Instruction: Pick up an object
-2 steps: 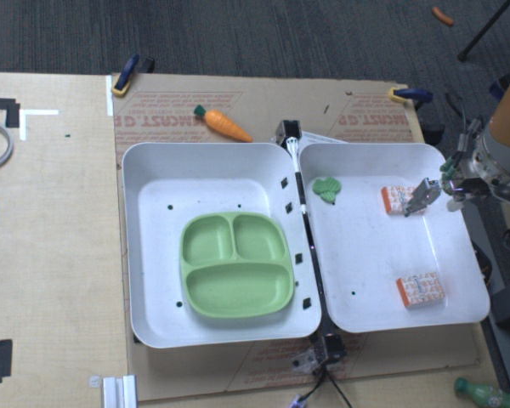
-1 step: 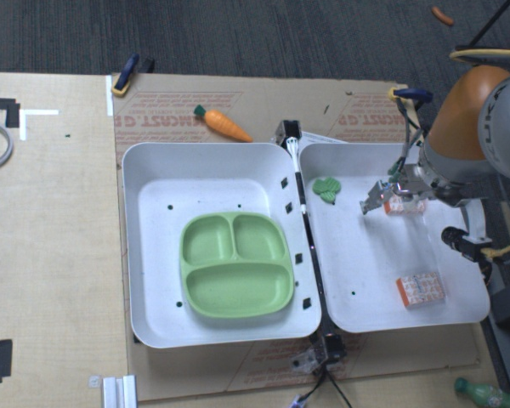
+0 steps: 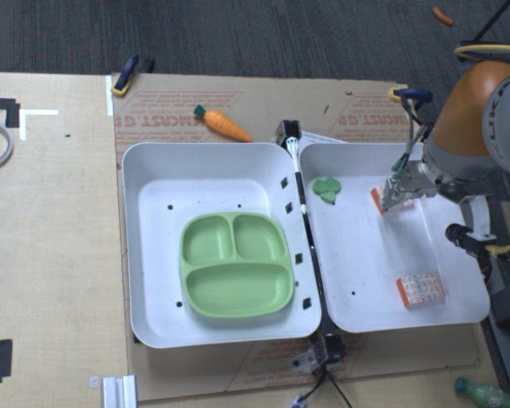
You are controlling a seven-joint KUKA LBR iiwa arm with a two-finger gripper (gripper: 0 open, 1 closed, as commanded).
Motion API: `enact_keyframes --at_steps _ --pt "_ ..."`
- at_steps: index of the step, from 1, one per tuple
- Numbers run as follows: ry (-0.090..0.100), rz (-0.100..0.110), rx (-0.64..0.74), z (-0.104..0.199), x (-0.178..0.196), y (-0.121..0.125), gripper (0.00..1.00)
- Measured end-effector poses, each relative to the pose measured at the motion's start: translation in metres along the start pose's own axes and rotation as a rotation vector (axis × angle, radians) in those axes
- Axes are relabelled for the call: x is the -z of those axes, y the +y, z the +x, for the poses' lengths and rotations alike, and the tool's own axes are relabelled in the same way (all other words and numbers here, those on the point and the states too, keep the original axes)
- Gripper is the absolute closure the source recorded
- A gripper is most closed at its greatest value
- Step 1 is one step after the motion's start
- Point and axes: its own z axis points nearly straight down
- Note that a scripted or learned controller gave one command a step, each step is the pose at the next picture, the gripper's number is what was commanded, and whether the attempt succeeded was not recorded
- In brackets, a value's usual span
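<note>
Hand (image 3: 397, 195) low near right bin (image 3: 382, 300) far wall.

Two bins sit side by side on the bench (image 3: 51, 253). A divided plate (image 3: 236, 264) lies in the left bin (image 3: 153, 228). The right bin (image 3: 365, 296) holds a leafy toy (image 3: 326, 189) near its back left corner and a small box (image 3: 421, 289) toward the front right. A toy carrot (image 3: 223, 123) lies behind the left bin.

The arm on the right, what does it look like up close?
The arm is rounded and bulky, grey with a broad orange band above the wrist. A yellow cable loops over it. It ends in a small, pale metallic gripper with thin cables along it.
</note>
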Motion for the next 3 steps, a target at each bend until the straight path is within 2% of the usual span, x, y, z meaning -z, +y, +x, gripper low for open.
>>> enact_keyframes --at_steps 1,2,3 --pt "0.0 0.0 0.0 0.0 0.0 0.0 0.0" --pt "0.004 0.003 0.28 -0.019 -0.012 0.001 0.0" --pt "-0.002 -0.004 0.278 -0.021 -0.001 0.002 1.0"
